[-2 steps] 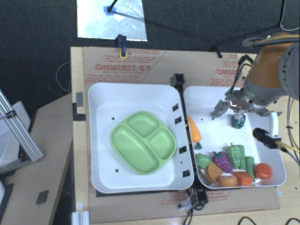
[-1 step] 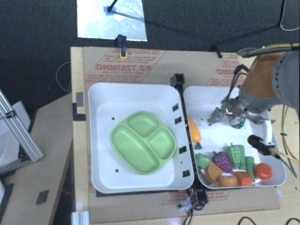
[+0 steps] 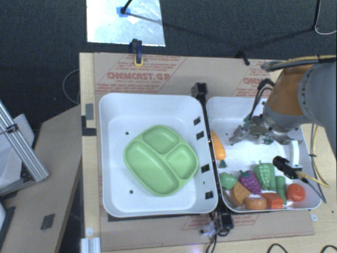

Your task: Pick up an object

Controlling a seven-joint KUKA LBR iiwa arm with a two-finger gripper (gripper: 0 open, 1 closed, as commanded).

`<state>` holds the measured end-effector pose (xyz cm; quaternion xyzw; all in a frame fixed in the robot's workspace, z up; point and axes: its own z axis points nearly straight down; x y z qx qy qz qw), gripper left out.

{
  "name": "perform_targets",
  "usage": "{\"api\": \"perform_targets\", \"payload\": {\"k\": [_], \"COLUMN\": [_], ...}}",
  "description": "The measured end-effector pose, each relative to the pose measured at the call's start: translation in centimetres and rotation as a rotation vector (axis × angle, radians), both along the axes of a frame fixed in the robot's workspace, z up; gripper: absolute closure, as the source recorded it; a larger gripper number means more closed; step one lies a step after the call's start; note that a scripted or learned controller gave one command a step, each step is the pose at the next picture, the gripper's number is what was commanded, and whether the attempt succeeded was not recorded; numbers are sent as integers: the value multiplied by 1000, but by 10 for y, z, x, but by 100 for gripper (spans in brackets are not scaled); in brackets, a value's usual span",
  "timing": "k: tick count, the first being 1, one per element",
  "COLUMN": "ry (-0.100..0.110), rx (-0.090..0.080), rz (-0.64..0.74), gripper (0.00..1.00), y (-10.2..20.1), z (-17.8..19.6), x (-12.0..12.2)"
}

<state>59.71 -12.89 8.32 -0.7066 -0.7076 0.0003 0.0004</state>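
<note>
- The bench (image 3: pixel 158 73) is topped with printed brown board and carries both bins; everything below is placed relative to the right bin.
- The left bin (image 3: pixel 113 194), white and shallow, sits just beside the right bin, their inner walls touching along a row of black clips.
- The arm (image 3: pixel 303 96), grey with an orange band, reaches in over the right bin's far right corner and hides part of its rim.
- The right bin (image 3: pixel 226 109) is white and shallow; its far half is mostly bare floor and its near half is crowded with toy food.
- The green divided plate (image 3: pixel 160 159) lies flat in the middle of the left bin, well apart from the right bin's contents.
- The gripper (image 3: pixel 247 133) hangs over the bare floor in the middle of the right bin, pointing toward its left wall; its fingers look spread apart with nothing between them.
- The orange carrot (image 3: pixel 218 146) lies against the right bin's left wall, near the gripper but not touching it.
- The green corn-like piece (image 3: pixel 265 174) stands in the near half, among the pile.
- The purple grapes (image 3: pixel 250 182) lie just left of it.
- The red tomato (image 3: pixel 296 192) rests in the near right corner.
- The green rounded piece (image 3: pixel 228 181) sits by the left wall, below the carrot.
</note>
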Motion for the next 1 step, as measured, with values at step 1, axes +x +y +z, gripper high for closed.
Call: {"api": "perform_targets", "payload": {"k": [1], "ry": [-5], "rx": [-1], "rz": [1], "gripper": [100], "y": [0], "z": [13], "x": [1]}}
